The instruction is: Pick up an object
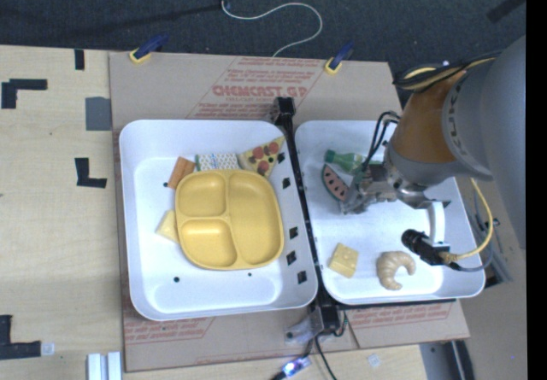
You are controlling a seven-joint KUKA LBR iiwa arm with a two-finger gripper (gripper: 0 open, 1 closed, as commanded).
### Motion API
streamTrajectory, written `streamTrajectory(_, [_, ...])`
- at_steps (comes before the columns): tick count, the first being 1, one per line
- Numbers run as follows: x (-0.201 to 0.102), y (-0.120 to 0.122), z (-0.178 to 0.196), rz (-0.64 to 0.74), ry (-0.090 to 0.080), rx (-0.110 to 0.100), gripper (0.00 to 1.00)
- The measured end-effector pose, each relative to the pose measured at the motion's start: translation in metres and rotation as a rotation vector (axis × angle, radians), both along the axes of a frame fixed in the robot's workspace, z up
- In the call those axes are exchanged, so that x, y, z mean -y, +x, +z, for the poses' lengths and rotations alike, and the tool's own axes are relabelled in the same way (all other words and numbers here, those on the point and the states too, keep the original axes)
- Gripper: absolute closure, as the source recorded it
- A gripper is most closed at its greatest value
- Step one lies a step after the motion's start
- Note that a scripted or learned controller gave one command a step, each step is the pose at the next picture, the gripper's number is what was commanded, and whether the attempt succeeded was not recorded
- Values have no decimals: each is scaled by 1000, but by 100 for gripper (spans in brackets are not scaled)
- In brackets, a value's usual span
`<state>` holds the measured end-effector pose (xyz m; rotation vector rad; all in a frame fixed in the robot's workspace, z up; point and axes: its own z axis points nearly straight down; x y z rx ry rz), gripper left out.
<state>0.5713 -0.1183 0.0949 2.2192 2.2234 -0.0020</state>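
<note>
Gripper (355, 199) is low in right bin (457, 284), beside a reddish toy (335, 183). Jaws' state: can't tell, too blurred. Croissant (396, 268) and cheese wedge (344, 260) sit apart, nearer the front.

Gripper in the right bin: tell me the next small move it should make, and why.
Probably a short shift toward the reddish-brown food piece, then a straight descent onto it. The gripper sits low in the right bin, just beside that piece and the green item, and nothing can be seen between its fingers. The cheese wedge and croissant lie farther off, near the front wall.
</note>
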Motion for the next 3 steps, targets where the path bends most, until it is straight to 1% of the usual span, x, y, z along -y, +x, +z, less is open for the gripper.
streamTrajectory(1, [3,10,52,-1,1,4,100])
streamTrajectory(3, [5,10,132,0,1,4,100])
